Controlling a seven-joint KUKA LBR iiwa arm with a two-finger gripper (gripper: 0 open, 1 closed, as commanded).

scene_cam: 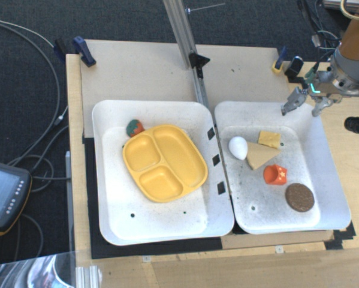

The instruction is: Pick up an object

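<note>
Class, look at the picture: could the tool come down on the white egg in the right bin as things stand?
Probably yes. The tool, open, hovers over that bin's far edge; the egg lies uncovered, just left of the tan wedge.

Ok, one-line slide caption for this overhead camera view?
Open gripper poised over the right bin's far edge, above egg, wedge and cookie; yellow tray in left bin.

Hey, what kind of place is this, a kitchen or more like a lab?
Most likely a robotics lab bench, not a kitchen: a robot gripper hangs open over two white bins, toy food like the white egg sits inside, and loose cables run alongside.
</note>
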